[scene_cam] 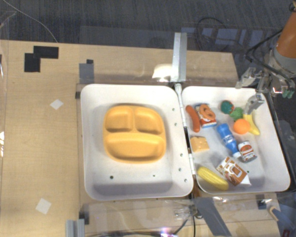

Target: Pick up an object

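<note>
Your gripper (255, 104) hangs at the right bin's (281, 152) far corner, beside the green toy (236, 113); I cannot tell its state. The orange (241, 126) below looks light, rigid and slick (take it across the middle). The bin wall is near.

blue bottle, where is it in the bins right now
The blue bottle lies near the middle of the right bin, between the cheese wedge and the orange.

One fixed camera looks down at a slant over both bins (89, 147), arm (292, 38) entering from right.
</note>
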Robot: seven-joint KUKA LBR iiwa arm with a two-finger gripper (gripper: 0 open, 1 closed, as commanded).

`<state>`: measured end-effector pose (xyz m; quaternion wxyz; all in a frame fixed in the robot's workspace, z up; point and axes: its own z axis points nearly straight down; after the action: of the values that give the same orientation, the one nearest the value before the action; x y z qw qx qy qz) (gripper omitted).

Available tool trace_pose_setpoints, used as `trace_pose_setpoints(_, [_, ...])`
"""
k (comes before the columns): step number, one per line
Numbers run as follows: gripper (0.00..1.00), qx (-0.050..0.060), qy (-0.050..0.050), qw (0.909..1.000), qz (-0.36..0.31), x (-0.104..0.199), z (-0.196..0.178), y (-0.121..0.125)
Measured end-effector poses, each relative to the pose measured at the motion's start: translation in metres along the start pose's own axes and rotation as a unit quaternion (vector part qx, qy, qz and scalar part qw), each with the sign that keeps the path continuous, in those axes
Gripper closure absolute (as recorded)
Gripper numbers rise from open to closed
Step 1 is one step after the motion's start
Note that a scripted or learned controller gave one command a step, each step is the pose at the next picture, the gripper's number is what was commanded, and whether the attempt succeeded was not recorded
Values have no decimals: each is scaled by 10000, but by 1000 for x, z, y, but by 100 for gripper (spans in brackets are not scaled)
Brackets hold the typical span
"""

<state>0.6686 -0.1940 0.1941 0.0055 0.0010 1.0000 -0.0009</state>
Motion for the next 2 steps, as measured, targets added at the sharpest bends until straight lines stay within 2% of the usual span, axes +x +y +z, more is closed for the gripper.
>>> trace_pose_setpoints(1, [0, -11, 32, 9880, 1545, 60, 99, 73])
trace_pose_setpoints(2, [100, -3, -32, 9884, 1517, 56, 84, 72])
